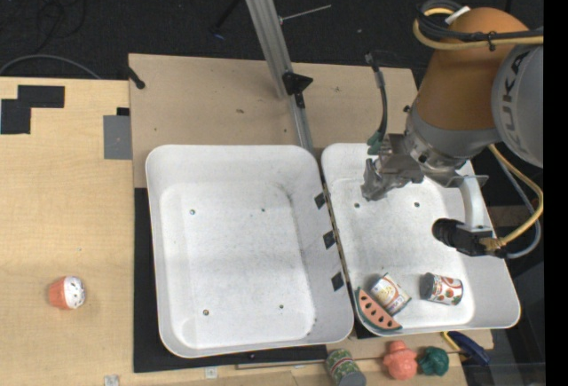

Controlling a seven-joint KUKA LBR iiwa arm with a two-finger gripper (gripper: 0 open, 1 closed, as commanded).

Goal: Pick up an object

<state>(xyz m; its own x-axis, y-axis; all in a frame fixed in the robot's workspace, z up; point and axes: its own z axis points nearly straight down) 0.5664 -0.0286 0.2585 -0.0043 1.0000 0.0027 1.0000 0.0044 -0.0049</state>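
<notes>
Grey end effector (376, 184) hangs over the right bin's (404, 233) bare upper part, grip state unclear, cans (389, 294) untouched below.

Matt speckled white plastic bins (231, 198) on wooden bench (204, 100).

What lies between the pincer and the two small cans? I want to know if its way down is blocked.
In the camera view, only bare white bin floor separates the pincer from the two cans.

Grey arm (524, 100), orange band, yellow cable, seemingly dark metal wrist.
</notes>
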